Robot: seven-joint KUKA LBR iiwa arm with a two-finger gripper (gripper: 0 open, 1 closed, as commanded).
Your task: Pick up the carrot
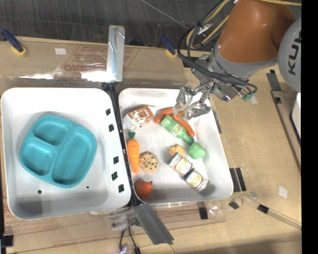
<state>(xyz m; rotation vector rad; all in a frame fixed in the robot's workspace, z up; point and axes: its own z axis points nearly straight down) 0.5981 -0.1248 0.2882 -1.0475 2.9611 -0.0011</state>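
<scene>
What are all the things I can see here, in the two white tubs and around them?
Left bin: 1, white, left half of bench.
Divided plate: 1, teal, in left bin.
Right bin: 1, white, beside the left one.
Carrot: 1, orange, right bin's left edge.
Cookie: 1, tan, right of the carrot.
Tomato: 1, red, right bin's near corner.
Bottle: 1, green, right bin's middle.
Small cans: 2, labelled, right bin's near right.
Gripper: 1, metal, over right bin's far edge.
Arm: 1, grey and orange, top right.

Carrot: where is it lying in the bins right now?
The carrot lies in the right bin against its left wall, tip pointing toward the tomato, with the cookie just to its right.
</scene>
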